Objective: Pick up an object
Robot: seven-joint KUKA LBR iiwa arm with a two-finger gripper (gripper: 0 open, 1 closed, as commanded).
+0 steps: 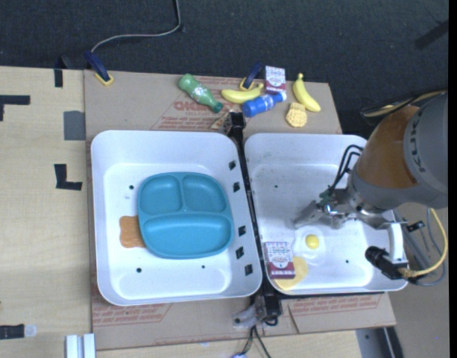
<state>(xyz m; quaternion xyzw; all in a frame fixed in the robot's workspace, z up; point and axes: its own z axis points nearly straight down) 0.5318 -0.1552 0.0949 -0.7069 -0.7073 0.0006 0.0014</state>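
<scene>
My gripper (pixel 311 213) hangs low in the right bin (pixel 288 155), near its middle, and nothing shows in its grasp. Just below it lies a white fried-egg toy (pixel 311 242) with a yellow yolk. A small red and white carton (pixel 279 253) lies at the bin's front left, partly over a flat yellow piece (pixel 291 277). In the left bin (pixel 109 162) rests a blue divided plate (pixel 186 215), with an orange slab (pixel 128 232) sticking out from under its left edge.
Behind the bins, on the cardboard, lie a green bottle (pixel 199 92), two bananas (pixel 241 94) (pixel 305 94), a blue bottle (pixel 259 104), a small red carton (pixel 275 78) and a yellow ridged piece (pixel 295 115). A black divider (pixel 243 192) separates the bins.
</scene>
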